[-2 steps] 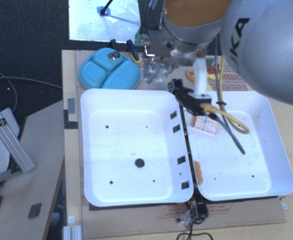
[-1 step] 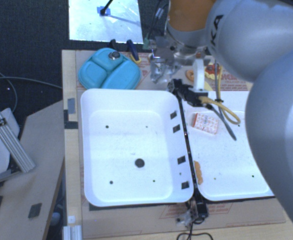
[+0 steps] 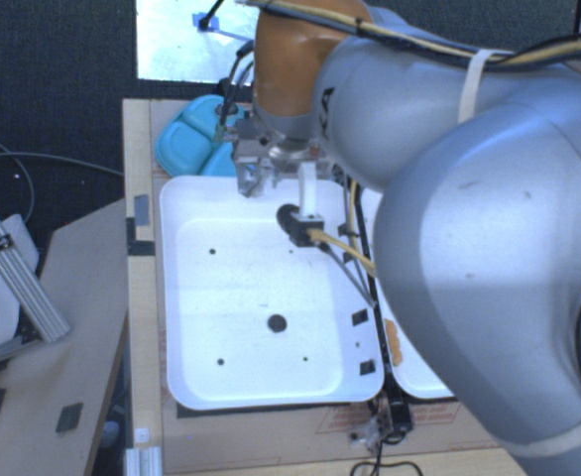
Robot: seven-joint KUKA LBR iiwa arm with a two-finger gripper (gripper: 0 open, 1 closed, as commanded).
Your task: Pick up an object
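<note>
Gripper [image 3: 276, 179] poised over the far edge of the left white bin [image 3: 186, 266] — jaws apart, nothing between them — blue object [image 3: 189, 139] just beyond.

We see the shallow white left bin [image 3: 201, 266] lying mostly open, its broad floor free from the near wall up to the middle. A small dark round disc [image 3: 277, 323] sits on that floor, the one low thing in the way there. At the far rim the grey two-finger gripper [image 3: 276, 178] hangs low, with a black fitting and yellowish cable [image 3: 315, 236] crowding that corner. Just beyond the rim a light blue plastic container [image 3: 191, 139] blocks the far left. The bulky grey arm [image 3: 469, 226] covers the right bin [image 3: 424, 380].
</note>
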